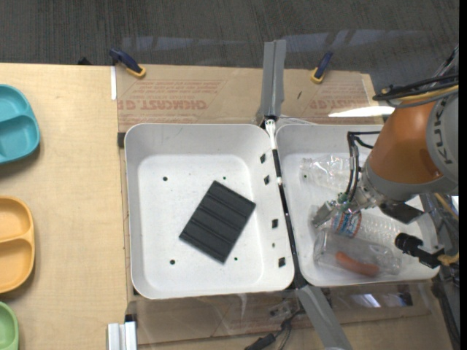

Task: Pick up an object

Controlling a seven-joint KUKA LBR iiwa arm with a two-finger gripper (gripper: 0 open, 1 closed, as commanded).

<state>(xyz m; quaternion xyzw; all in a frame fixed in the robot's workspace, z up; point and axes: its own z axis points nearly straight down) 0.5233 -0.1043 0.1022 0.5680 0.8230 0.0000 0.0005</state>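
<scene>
Gripper (343, 208) sits low in the right bin (292, 195), amid a heap of clear plastic packaging (357, 243); whether it is spread or closed cannot be told, since wrist and orange band (405, 155) cover most of it.

Nearest the camera in that bin: a crumpled clear bag or blister pack with an orange-red item (356, 265) inside, lying along the front wall. Just behind it, touching or nearly touching the tool tip, a small packet with blue and red print (346, 223). Farther back, another clear wrapper (325, 170) near the bin's rear.

Left bin (135, 195): a black ribbed rectangular pad (217, 220), flat on the floor, turned diagonally, well apart from all walls.

Handling judgement: the packaging looks light, thin, slippery and easily crushed; film would likely deform and slide out of a pinch. Best hold is probably across the firmer contents, e.g. the orange-red item, not loose film. The black pad looks stiff but lies flat, so an edge grip seems awkward.

Hard to read: outlines of the transparent pieces merge, so the count is uncertain. The arm hides the bin's right side.

Beyond the bins: cardboard sheet (175, 97) held by clamps (128, 62); coloured divided trays (14, 133) cut off at the left.
</scene>
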